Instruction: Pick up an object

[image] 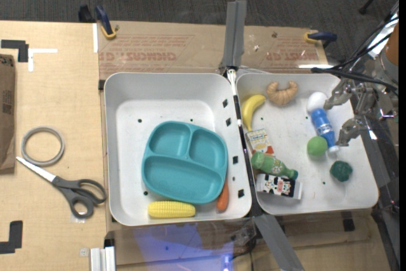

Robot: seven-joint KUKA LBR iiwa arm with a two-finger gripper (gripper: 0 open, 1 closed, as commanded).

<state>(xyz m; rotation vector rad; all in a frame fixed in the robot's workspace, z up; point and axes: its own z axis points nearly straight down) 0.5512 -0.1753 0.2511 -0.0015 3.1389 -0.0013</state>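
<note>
Camera view puts your pincer (343,116) over the right bin (365,203), near its far right side, with two grey fingers spread apart and nothing between them. You look to be in the approach step: hovering above the clutter, not yet closed on anything. The nearest candidate is the blue-and-white bottle (323,124), lying on its side just left of the fingers, with a green ball (317,147) touching its lower end and a dark green lump (341,171) a little further down. The bottle is slim and smooth, so I'd judge it may roll; you would need to line the fingers across its width and come down squarely. The banana (252,109) and croissant (282,92) sit toward the bin's far left. The left bin (120,136) carries a teal tray (184,163).
</note>
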